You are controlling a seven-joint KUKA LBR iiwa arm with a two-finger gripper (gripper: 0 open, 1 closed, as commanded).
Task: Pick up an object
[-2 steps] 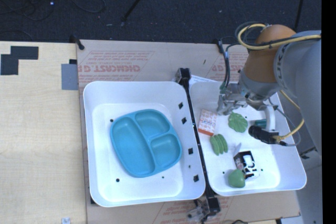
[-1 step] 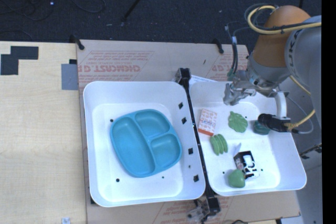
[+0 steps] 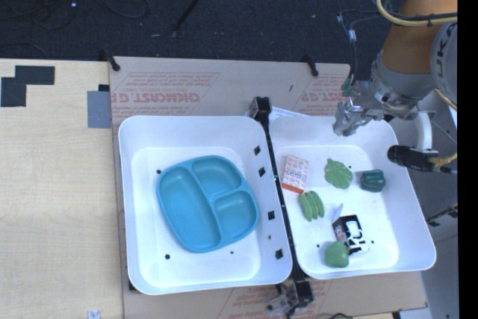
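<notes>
Above the right bin (image 3: 418, 231) rim, gripper (image 3: 348, 123) was seen empty, opening undeterminable; approach step judged; descent onto green pepper (image 3: 337, 174) required.

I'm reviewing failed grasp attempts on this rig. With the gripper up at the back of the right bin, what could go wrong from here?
1. The gripper sits by the right bin's far rim, so a straight descent might hit the wall rather than an item.
2. The green pepper and dark green toy lie close together; a grasp could nudge one aside.
3. The flat card lies flush on the floor, probably hard to pinch.
</notes>
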